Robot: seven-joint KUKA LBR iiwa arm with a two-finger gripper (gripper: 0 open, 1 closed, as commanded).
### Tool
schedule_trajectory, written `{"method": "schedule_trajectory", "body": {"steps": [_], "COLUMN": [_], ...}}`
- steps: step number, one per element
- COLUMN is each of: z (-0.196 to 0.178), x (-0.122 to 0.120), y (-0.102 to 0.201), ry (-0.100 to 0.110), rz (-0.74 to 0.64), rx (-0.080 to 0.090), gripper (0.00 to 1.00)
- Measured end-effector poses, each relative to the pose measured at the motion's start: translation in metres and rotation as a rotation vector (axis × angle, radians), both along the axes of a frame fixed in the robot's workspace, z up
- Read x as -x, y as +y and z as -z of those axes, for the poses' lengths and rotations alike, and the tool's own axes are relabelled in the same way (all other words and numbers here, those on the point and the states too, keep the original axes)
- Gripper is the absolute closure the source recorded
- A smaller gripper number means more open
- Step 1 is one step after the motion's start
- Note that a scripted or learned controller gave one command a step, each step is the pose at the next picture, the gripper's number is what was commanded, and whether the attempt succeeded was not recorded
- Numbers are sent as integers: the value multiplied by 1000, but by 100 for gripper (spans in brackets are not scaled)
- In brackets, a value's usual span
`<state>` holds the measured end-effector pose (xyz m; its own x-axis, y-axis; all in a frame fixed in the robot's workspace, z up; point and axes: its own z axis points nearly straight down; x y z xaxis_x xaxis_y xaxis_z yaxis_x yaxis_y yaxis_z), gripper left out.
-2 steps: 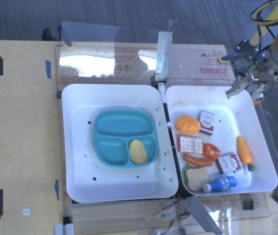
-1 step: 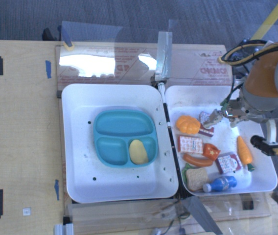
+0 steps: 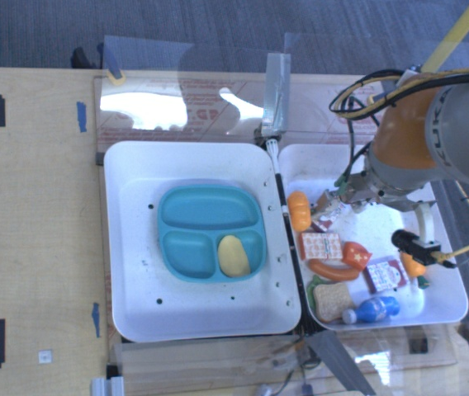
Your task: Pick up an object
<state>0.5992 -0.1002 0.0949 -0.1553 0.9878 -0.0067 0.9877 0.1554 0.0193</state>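
The tool (image 3: pixel 339 195) hovers just right of the orange piece (image 3: pixel 300 210); its spread I cannot tell. Descend squarely, avoiding the neighbouring carton (image 3: pixel 321 244).

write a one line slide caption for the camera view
KUKA arm's pincer lowered into the right bin of toy food, beside an orange piece; a yellow piece sits in the blue tray.

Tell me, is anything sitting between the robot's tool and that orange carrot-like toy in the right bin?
Nothing visible does. The tool hangs just right of the orange carrot-shaped toy, with bare white bin floor between them. The small patterned box and red sausage-shaped toy lie below, out of that path.
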Motion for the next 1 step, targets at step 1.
{"method": "schedule_trajectory", "body": {"steps": [1], "z": [-12], "x": [-2], "y": [1], "ry": [-7], "rz": [2], "rx": [-3], "gripper": [100]}}
